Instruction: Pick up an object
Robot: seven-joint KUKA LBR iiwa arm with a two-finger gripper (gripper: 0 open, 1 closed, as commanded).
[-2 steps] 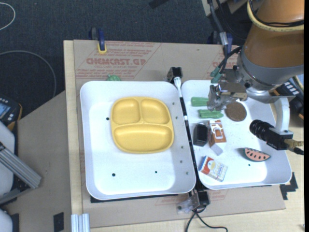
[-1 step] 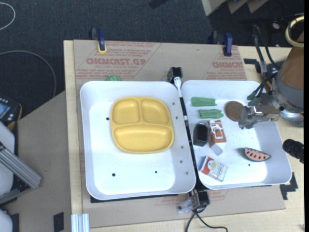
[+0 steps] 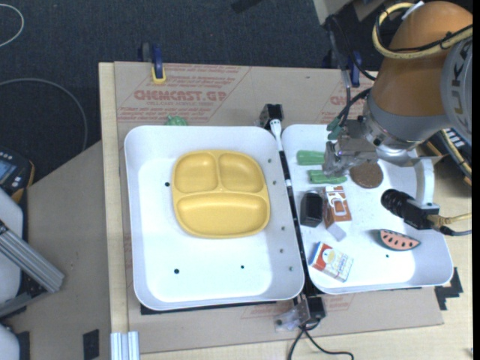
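Green pieces lie lengthwise left-right under the pincer; its grip is unclear.

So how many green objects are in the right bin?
2: one green piece near the bin's far left corner, another green piece just below it by the gripper. More may hide under the arm.

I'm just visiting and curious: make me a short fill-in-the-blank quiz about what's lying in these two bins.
1. The yellow divided plate has ____ compartments.
2. The plate lies in the ____ bin.
3. The watermelon slice lies in the ____ bin.
4. The gripper hovers over a toy of ____ colour.

Missing words: three; left; right; green
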